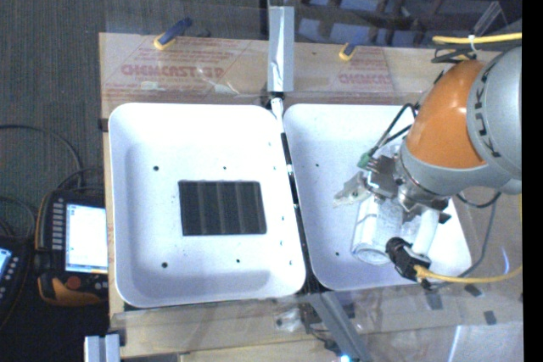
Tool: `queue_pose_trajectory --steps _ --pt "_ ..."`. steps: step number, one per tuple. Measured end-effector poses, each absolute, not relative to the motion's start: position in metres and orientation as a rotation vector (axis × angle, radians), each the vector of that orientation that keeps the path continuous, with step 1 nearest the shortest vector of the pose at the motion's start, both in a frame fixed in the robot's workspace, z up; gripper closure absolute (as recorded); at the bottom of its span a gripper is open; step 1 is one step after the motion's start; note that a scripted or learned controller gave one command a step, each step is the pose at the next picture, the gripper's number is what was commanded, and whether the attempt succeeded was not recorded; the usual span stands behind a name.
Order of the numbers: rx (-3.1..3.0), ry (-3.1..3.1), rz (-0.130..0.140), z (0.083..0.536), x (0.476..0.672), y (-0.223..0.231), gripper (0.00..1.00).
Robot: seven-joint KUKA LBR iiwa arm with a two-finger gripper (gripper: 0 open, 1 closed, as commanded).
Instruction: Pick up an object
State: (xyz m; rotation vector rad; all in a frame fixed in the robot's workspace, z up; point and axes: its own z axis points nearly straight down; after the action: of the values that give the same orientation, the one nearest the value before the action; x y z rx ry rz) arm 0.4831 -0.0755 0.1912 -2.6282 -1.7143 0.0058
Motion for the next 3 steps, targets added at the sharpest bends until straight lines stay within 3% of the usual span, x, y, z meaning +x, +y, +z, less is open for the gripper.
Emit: queue_pose_trajectory --steps 1,2,3 --pt "-2.524 -1.864 0.005 0.158 0.483 -0.13 0.0" --pt "-2.529 -1.85 0.0 0.099 0.557 -0.201 0.0" --pt "-2.51 -1.887 0.003 0.142 0.576 -0.154 0.0"
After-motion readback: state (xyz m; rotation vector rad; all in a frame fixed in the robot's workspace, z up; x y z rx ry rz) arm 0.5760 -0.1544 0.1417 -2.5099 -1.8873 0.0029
